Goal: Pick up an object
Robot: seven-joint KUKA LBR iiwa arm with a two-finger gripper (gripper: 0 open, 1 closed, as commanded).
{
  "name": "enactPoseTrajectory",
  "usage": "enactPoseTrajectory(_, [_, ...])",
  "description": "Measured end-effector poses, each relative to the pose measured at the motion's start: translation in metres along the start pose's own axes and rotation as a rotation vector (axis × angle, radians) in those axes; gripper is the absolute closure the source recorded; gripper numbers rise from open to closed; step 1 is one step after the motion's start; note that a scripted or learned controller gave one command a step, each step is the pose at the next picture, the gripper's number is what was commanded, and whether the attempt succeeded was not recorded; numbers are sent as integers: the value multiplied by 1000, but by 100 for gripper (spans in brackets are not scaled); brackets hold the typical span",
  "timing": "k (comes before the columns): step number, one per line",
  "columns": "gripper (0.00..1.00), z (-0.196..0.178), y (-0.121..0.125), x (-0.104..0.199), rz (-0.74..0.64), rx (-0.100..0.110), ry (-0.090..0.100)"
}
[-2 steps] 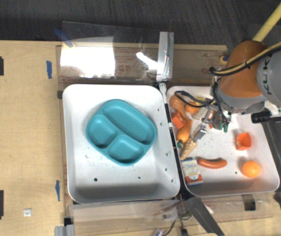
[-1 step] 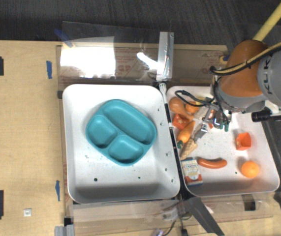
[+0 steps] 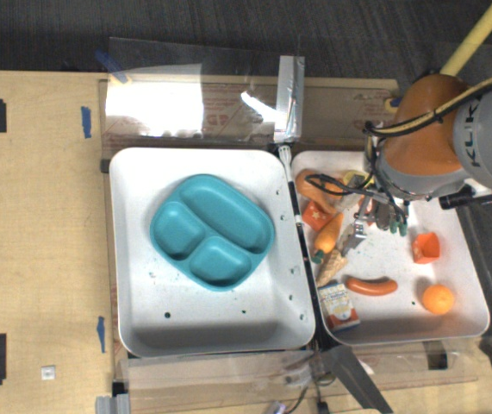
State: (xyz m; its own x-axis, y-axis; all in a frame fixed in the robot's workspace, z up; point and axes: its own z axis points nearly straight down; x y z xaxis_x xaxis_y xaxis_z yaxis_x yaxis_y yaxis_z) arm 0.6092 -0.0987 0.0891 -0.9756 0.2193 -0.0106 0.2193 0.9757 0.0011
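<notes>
The arm hangs over the right bin (image 3: 474,313), orange band bright above the wrist, and the gripper (image 3: 359,228) dips down among the clutter at the bin's left side. From where I stand I can't make out how it's set at the tip; it's too small and too tangled with the toys around it.

Right beside the gripper, just to its left, lies an orange carrot (image 3: 328,234), its long axis tilted, running from upper right down to lower left. Touching its lower end sits what looks like a pale cone (image 3: 333,266). That carrot is the nearest candidate, I'd say. Just below lies a sausage (image 3: 370,286), stretched nearly level across the bin floor. Further right, well apart, sit an orange block (image 3: 426,247) and an orange fruit (image 3: 438,299). A small carton (image 3: 339,305) rests near the bottom edge.

The left bin (image 3: 142,313) holds a teal divided tray (image 3: 213,229).

The next move hinges on that small leftward gap and the carrot's slant.
</notes>
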Motion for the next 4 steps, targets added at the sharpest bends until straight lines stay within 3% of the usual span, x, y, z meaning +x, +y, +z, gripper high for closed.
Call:
enactPoseTrajectory(2, [0,0,4,2,-34,1,-2])
enactPoseTrajectory(3, [0,-1,-3,40,40,-1,-1])
enactPoseTrajectory(4, [0,-1,-2,38,-27,1,-3])
